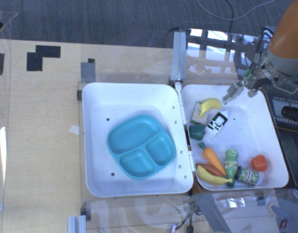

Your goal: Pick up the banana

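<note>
A blue three-compartment plastic plate (141, 152) lies in the left white bin (97, 130). In the right white bin (270, 130), one yellow banana (210, 106) lies at the back, another yellow banana (211, 175) at the front beside an orange carrot (213, 160).

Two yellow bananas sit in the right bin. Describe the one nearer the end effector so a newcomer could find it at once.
Start at the right bin, the one without the blue tray. Look to its far end, below the end effector: the banana lies there beside a small snack packet. It is short and curved; the other banana lies at the near edge against a carrot.
</note>
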